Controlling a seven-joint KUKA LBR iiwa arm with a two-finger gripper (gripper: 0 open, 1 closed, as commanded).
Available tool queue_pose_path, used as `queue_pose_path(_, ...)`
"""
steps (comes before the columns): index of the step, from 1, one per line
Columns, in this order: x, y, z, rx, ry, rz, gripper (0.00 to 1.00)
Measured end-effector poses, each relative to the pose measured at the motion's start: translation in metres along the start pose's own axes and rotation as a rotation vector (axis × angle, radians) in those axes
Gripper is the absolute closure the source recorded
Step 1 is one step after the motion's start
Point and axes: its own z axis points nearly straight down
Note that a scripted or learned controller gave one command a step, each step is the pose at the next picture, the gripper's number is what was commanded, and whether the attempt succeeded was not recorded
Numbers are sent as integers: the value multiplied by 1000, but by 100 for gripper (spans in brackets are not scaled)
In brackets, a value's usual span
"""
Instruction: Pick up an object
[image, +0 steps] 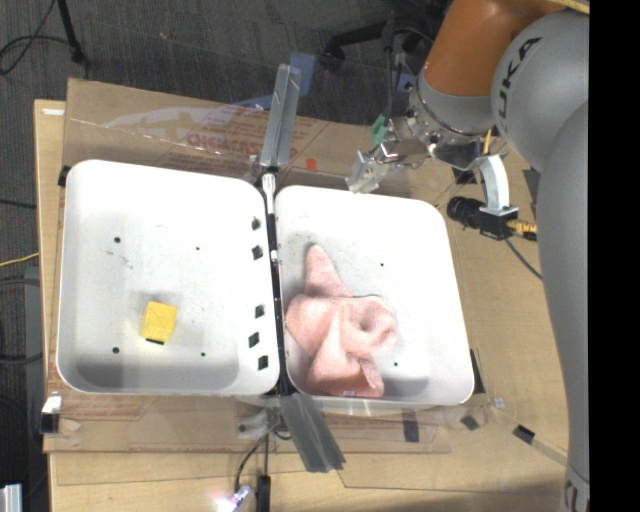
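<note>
Brown bench (510, 330) carries two white bins. One pink cloth (338, 335) lies in the right bin (425, 225), floor open around it. One yellow block (159, 321) sits in the left bin (150, 200). The gripper (368, 172) hangs over the right bin's far rim, holding nothing visible.

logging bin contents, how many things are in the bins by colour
yellow: 1, the yellow block in the left bin
pink: 1, the pink cloth in the right bin
total: 2
</note>
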Motion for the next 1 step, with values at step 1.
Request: queue_pose_path(1,0,0,1,1,0,0,0)
